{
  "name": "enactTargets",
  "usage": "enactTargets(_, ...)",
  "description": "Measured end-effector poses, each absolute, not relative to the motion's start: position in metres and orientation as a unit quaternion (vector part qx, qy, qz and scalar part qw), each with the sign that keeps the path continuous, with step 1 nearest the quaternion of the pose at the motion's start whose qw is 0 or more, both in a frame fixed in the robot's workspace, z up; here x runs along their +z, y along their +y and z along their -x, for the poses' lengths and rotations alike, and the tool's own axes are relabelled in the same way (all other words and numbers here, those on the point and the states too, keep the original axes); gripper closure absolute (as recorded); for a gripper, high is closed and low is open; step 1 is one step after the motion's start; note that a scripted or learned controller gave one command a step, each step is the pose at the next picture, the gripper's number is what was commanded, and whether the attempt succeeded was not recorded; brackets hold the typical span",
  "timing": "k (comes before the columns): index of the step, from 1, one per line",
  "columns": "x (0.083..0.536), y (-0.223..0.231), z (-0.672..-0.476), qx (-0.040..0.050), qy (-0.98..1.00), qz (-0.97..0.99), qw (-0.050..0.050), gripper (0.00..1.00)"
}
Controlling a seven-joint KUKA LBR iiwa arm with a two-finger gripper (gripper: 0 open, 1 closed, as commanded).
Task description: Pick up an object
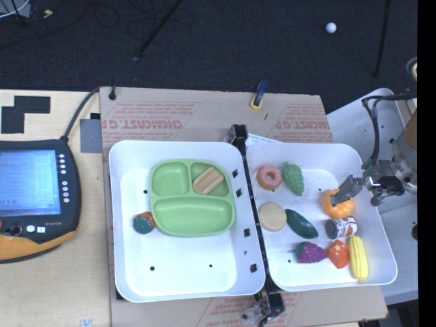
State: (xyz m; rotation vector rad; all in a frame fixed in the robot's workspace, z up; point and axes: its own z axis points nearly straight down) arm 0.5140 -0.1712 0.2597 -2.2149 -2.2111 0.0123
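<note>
Orange plastic toy fruit (338,204) lies in the right-hand white bin (371,247), near its right wall.
Grey two-finger gripper (355,187) hangs just above-right of the fruit, released, one finger touching it.

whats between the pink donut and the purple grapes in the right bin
In the camera view, the tan round bun and the dark green vegetable lie between the pink donut and the purple grapes.
</note>
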Motion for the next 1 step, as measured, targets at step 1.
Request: enactTargets(1, 0.2660, -0.1714, -0.5161, 0.0005, -0.707, 0.707, 0.000, 0.00)
